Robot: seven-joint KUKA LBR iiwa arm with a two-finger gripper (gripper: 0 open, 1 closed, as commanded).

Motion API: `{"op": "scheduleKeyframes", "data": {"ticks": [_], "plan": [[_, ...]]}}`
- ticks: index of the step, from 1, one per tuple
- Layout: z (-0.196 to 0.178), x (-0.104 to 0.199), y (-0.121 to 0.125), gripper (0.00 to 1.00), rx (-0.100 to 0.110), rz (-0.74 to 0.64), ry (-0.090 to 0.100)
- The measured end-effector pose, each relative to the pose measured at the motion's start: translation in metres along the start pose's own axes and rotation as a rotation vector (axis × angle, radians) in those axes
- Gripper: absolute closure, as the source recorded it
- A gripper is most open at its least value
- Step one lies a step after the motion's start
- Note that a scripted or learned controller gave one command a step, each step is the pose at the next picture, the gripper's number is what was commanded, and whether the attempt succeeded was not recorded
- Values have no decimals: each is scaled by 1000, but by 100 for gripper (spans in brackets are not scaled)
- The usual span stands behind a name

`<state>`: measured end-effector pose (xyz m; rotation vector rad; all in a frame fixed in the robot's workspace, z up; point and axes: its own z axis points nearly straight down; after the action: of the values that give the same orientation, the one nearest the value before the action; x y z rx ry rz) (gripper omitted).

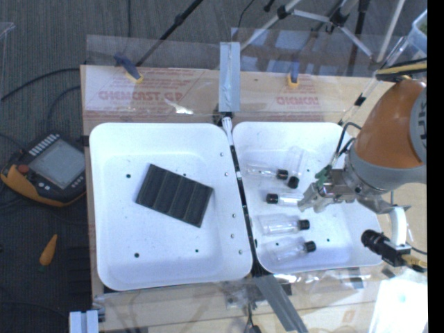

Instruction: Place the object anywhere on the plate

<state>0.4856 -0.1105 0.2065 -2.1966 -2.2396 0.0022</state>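
Observation:
A dark ridged rectangular plate [174, 195] lies at a slant in the left bin [111, 151]. Several clear vials with black caps lie in the right bin [333, 134]: one near its left wall [266, 171], one further back [295, 164], one in the middle [286, 200], and two toward the front [279, 224] [291, 250]. My gripper [312, 198] is low over the right bin, at the right end of the middle vial, whose black cap points left. The gripper's body hides whether it touches that vial.
A ridge between the bins [238, 186] separates plate and vials. The arm's orange band [388, 127] hangs over the right bin's right side. A teach pendant [48, 168] lies off the bench at left. Clamps and taped sheeting line the back edge.

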Motion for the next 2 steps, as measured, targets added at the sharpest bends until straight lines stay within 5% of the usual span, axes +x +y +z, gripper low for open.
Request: {"op": "scheduleKeyframes", "data": {"ticks": [1,2], "plan": [[15,76,26,100,1,-388,-2],[24,146,59,100,-1,-966,-2]]}}
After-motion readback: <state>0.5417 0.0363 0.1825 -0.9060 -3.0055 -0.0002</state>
